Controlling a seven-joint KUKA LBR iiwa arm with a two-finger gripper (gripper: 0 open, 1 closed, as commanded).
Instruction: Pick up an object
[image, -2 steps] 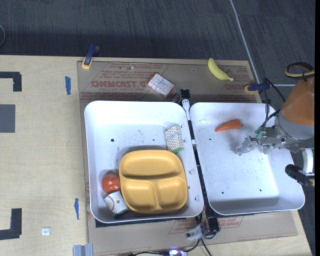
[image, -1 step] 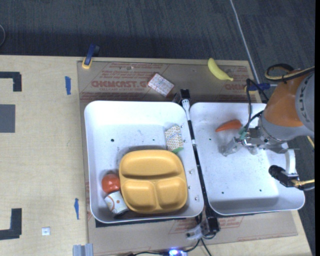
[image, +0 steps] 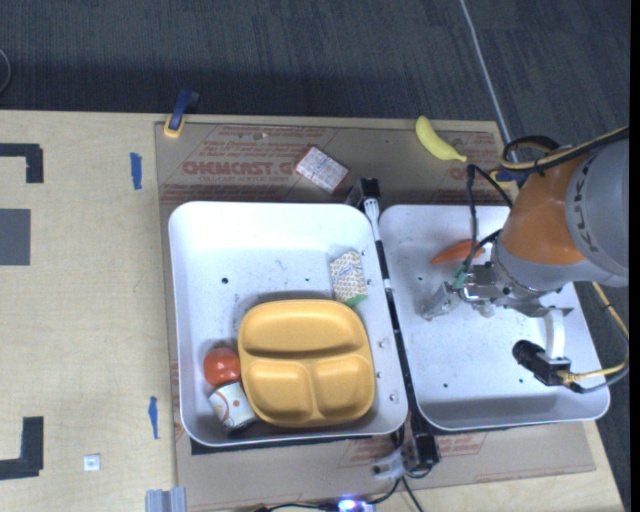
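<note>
The grey arm with its orange band (image: 545, 225) reaches in from the right of the frame over the right bin (image: 470, 385), and its gripper (image: 440, 300) hangs low near that bin's centre left. Whether the gripper is released or clenched cannot be told from this slant. Just above it, in the upper part of the right bin, an orange carrot-like object (image: 450, 253) lies partly hidden by the wrist. The left bin (image: 200, 300) holds a large yellow compartment tray (image: 305, 360), a small patterned packet (image: 348, 275) just above the tray's upper right corner, and a red ball (image: 221, 366) with a small white can (image: 231, 404) against the tray's lower left side. On the tabletop (image: 80, 330) beyond the bins lies a yellow banana (image: 438, 141).
</note>
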